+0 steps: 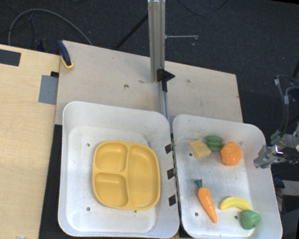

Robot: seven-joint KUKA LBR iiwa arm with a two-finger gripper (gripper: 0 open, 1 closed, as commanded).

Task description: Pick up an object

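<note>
Two white bins are sitting side by side on the bench. In the left bin [74, 132] a yellow divided plate [126, 175] is lying. In the right bin [269, 200] a carrot [207, 202], a banana [236, 203], a green fruit [250, 219], an orange [231, 154], a yellow block [200, 149] and a green vegetable [214, 141] are resting. The gripper [265, 157] is hanging just at this bin's right rim.

Robotics lab; alu. camera mast [158, 38] on bench [199, 90]; loose cables [47, 18] on dark carpet.

Yellow divided plate [126, 175], left bin [74, 132]
</note>
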